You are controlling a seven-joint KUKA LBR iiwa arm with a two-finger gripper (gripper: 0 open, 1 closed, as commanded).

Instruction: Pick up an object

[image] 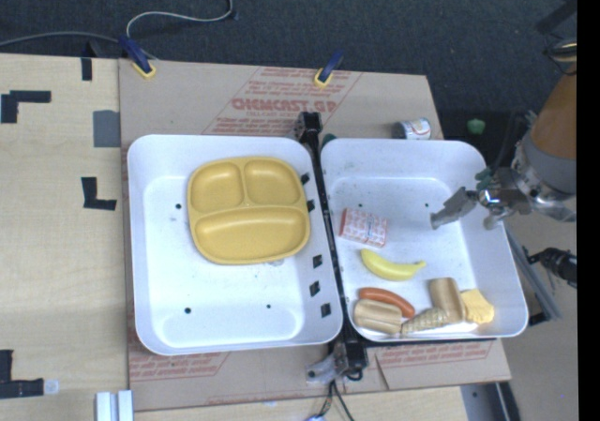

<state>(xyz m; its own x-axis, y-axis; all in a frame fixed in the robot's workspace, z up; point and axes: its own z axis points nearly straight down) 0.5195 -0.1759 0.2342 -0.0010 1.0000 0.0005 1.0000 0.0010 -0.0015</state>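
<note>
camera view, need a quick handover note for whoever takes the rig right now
End effector: over the right bin, upper right part, nothing seen between its fingers.
Right bin items: pink packet, banana, hot dog, cheese wedge, all toward the front half.
Left bin: yellow divided plate.
Done: nothing lifted yet.
Left: descend on one item, likely the packet or banana as nearest, grasp and lift.

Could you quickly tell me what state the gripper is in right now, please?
Gripper: over the right bin, nothing between its fingers; open or closed cannot be told.
</note>
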